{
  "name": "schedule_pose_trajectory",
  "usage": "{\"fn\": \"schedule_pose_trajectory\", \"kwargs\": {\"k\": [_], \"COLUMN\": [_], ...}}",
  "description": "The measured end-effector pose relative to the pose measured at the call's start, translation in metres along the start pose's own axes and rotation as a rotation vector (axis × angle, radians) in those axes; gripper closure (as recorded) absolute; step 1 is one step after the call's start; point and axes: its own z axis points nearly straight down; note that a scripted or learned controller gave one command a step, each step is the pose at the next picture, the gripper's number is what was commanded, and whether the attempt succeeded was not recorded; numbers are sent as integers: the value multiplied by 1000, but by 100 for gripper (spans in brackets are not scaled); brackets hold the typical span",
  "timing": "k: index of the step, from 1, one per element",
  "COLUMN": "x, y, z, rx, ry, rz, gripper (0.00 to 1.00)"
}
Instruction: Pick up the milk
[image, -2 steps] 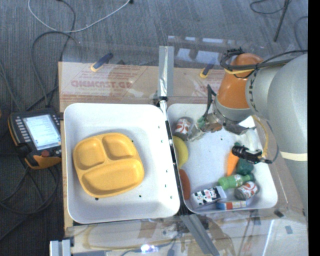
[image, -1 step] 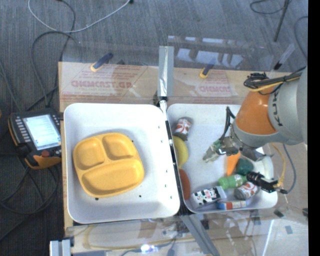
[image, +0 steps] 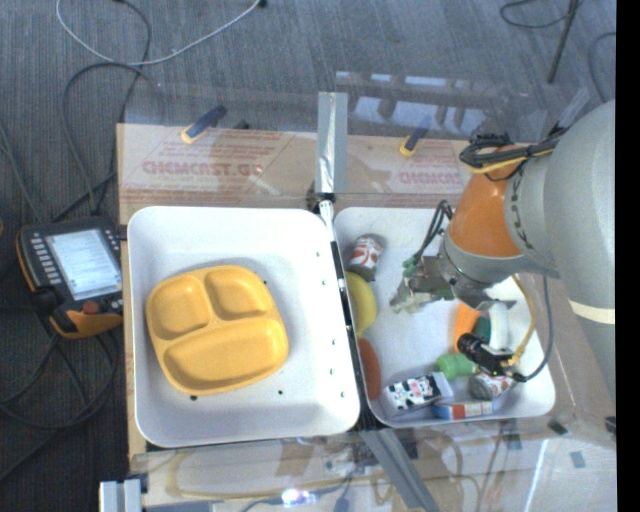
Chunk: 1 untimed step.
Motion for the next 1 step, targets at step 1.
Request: {"fn": "schedule_pose_trajectory", "kwargs": {"k": [1], "x": [-96], "y": [21], "z": [1], "rx": [-2], "ry": [1], "rz": [-231], "gripper": [100]}}
